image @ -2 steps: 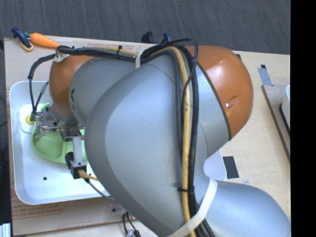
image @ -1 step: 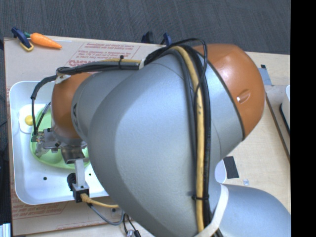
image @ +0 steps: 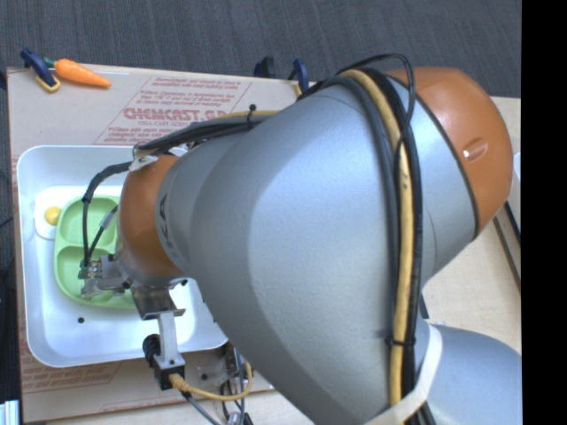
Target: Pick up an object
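A light green divided dish (image: 81, 237) lies in the left white bin (image: 35, 326), with a small yellow object (image: 52, 214) at its left edge. My gripper (image: 96, 277) hangs low over the near right part of the green dish, below the orange wrist band (image: 142, 224). The arm's grey body hides the gripper's tip and most of the bench to the right. I cannot tell whether anything is held.
An orange toy carrot (image: 84, 74) and a blue clip (image: 39, 65) lie on the printed cardboard (image: 177, 113) behind the bin. Cables and a black connector (image: 168, 374) hang near the bin's front rim. The arm's bulk covers the right bin.
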Motion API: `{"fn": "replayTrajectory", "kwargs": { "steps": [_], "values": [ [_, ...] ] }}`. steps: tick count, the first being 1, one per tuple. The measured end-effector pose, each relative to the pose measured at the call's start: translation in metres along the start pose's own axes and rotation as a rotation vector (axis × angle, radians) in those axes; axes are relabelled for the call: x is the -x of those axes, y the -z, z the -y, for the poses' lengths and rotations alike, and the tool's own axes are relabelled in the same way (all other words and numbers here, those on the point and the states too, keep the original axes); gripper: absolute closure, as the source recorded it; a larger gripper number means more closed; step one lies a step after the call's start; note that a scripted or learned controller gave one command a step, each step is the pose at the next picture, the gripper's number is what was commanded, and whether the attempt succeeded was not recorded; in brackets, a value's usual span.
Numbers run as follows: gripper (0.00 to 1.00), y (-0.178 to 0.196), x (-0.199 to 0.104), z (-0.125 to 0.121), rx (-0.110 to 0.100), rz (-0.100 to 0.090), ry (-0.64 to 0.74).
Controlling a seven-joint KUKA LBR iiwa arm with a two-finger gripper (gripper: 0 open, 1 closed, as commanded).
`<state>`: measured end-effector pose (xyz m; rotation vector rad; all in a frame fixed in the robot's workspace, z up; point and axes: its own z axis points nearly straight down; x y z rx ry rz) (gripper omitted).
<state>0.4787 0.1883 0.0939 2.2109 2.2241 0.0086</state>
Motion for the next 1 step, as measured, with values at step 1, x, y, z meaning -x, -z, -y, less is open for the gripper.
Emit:
{"fn": "replayTrajectory", "kwargs": {
  "steps": [1],
  "values": [
    [0.00, -0.0011, 0.0695, -0.0686, -0.008, -0.007, 0.003]
  ]
}}
